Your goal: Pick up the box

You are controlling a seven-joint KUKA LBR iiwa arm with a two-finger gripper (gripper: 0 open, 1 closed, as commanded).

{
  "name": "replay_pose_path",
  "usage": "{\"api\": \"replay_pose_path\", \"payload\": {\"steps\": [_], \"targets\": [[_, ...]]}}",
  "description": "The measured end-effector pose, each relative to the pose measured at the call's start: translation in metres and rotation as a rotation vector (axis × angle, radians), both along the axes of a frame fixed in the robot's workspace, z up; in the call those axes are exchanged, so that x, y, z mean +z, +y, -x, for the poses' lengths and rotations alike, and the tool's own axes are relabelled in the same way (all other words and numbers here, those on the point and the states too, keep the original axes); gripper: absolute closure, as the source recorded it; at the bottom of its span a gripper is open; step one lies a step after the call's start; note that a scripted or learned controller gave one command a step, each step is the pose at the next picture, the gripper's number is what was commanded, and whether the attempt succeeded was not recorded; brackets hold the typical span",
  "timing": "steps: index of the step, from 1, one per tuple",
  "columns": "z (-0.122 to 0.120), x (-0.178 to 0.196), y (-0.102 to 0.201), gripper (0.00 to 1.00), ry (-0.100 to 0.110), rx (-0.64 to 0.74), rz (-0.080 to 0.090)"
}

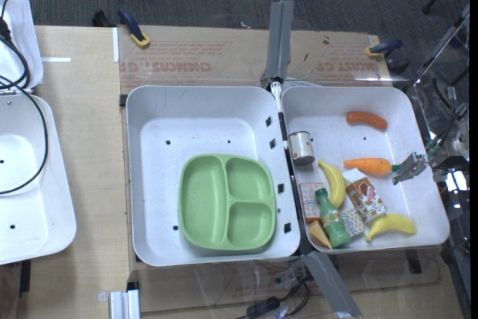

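Camera view. Two shallow white bins are seen side by side on the bench. The left bin holds a light green divided plate with three compartments. The right bin holds the box, a small carton printed in red, white and brown, lying flat and turned at a slant in the lower half of the bin. It is flanked by two bananas: one just to its left, the other touching or nearly touching its lower right corner. A green bottle lies beside the box at lower left, next to a flat printed packet. An orange carrot lies just above the box; a second orange item lies farther up. A small metal can stands near the bin's left wall. The gripper is seen at the right wall of this bin, apart from the box; whether it is spread or pressed together cannot be told.
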State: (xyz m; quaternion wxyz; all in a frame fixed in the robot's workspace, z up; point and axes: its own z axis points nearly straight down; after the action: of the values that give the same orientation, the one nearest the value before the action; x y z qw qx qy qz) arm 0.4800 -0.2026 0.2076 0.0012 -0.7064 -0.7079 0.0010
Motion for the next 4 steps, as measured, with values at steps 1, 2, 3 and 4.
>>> {"api": "replay_pose_path", "payload": {"steps": [1,2,3,4], "targets": [[-0.057,-0.115,0.064,0.00,-0.005,0.187,0.003],[-0.099,-0.116,0.097,0.00,-0.002,0.006,0.001],[-0.153,-0.120,0.096,0.00,0.039,0.039,0.010],[-0.082,-0.016,0.144,0.00,-0.001,-0.072,0.002]]}}
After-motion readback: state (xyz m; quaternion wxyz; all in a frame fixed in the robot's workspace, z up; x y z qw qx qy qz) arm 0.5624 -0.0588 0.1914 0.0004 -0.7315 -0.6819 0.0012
